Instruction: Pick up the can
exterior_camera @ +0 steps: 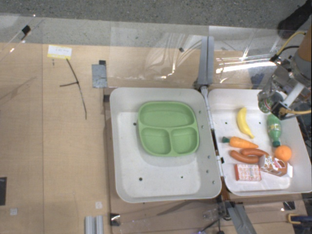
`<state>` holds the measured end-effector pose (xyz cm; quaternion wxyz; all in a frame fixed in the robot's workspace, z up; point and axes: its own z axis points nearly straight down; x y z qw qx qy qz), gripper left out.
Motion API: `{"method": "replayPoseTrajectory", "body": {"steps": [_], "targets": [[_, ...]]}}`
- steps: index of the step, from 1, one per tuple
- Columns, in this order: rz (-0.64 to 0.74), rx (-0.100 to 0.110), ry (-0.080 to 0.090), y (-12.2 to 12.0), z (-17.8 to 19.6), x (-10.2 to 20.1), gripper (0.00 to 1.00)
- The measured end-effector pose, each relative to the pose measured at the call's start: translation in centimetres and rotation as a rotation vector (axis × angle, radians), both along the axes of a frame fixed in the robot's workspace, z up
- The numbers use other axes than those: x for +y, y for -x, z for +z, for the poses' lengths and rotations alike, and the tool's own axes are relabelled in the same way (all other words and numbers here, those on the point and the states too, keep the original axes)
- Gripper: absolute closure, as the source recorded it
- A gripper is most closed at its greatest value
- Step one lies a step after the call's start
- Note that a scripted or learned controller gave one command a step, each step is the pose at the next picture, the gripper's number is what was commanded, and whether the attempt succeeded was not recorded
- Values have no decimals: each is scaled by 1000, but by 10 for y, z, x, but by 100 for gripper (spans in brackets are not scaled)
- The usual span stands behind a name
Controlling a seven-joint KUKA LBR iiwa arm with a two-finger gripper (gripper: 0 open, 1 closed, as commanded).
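Can (265, 103) sits at the far side of the right bin (229, 186), just beyond the green bottle (274, 128), right against the gripper (274, 100). Grasp step, by my reckoning; can't tell whether the claw is clamped. Next move calls for a confirmed grip, then a straight lift.

Bright, even light from overhead; the clear screen (165, 57) behind the bins throws white glare streaks, shadows under the green tray (168, 128) stay soft, and everything looks slightly grainy and soft-edged
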<state>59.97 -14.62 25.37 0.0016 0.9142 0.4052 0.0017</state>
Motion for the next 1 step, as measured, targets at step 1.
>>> {"method": "replayPoseTrajectory", "body": {"steps": [1], "targets": [[367,0,0,14,14,97,100]]}}
